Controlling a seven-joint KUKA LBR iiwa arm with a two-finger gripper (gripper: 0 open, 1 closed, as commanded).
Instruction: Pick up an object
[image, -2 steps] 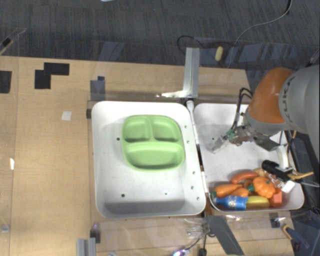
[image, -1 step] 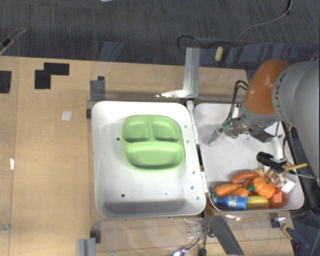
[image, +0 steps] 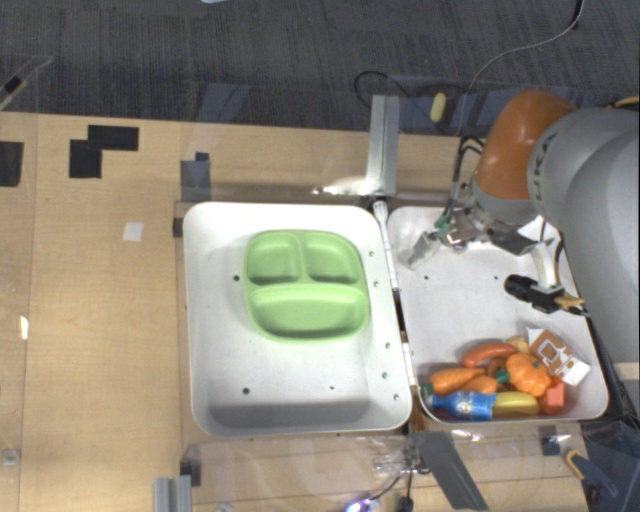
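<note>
Toy pile (image: 505, 380) sits well below claw (image: 428, 247), toward near-right corner of bin; claw state unclear, nothing visibly held.

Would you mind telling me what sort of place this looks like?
Probably a robotics lab bench: a grey arm reaches over two white bins, one holding a green plate, the other toy food.

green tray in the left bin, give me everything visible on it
The light green divided plastic tray looks matte and rounded-cornered, with three compartments: two small ones along the far side, one long one along the near side. All three hold nothing. It lies flat, right way up, on the floor of the left shallow white bin, roughly central, apart from the walls.
</note>
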